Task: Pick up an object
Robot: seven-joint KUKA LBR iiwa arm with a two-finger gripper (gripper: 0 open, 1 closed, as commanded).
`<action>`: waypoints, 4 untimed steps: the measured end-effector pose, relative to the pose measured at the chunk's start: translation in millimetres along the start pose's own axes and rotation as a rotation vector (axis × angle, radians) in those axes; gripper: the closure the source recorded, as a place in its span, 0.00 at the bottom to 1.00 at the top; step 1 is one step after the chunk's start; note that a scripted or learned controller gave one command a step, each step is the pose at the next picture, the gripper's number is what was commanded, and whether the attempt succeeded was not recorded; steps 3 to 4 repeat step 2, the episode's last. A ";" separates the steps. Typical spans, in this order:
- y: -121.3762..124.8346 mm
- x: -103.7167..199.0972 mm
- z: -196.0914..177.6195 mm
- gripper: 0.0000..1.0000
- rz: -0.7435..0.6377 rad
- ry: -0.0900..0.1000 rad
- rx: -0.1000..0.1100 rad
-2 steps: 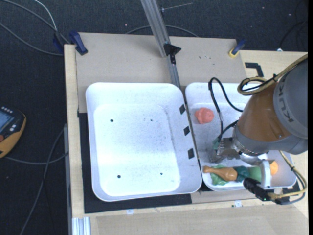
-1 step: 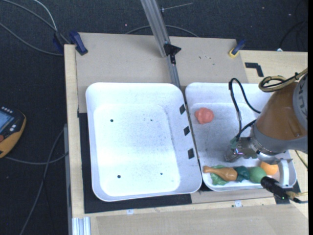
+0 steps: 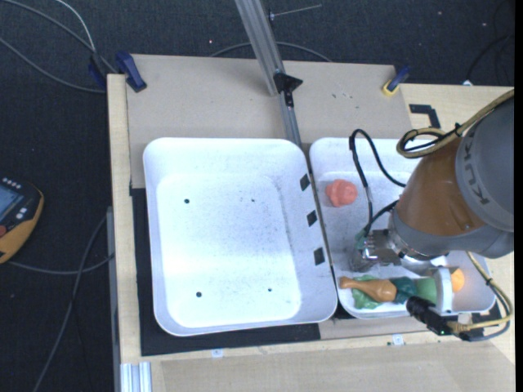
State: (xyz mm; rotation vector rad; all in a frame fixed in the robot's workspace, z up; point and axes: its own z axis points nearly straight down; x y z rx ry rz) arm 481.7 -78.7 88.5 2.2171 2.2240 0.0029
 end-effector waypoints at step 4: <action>1.6 75.2 -102.9 0.00 -0.005 0.003 -0.007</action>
